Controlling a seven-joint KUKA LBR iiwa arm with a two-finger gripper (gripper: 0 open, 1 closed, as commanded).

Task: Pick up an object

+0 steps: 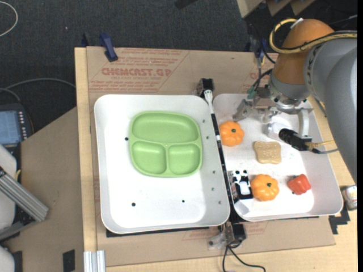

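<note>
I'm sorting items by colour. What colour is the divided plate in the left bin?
Light green, plain, seen clearly in the camera view: the divided plate sits in the left bin.

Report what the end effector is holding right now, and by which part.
Nothing is seen held. The end effector hangs over the right bin's far end, apart from the nearest orange pumpkin and the cracker.

The arm [334, 61] is a thick, smooth grey tube with rounded joints. An orange band [298, 52] wraps it above the wrist, glossy and dome-shaped. A yellow cable [279, 30] loops around the orange part, with thinner dark wires beside it. Below sits a grey metal wrist flange, and the tool [272, 117] has pale silvery brackets and a black cylindrical part at its side.
</note>
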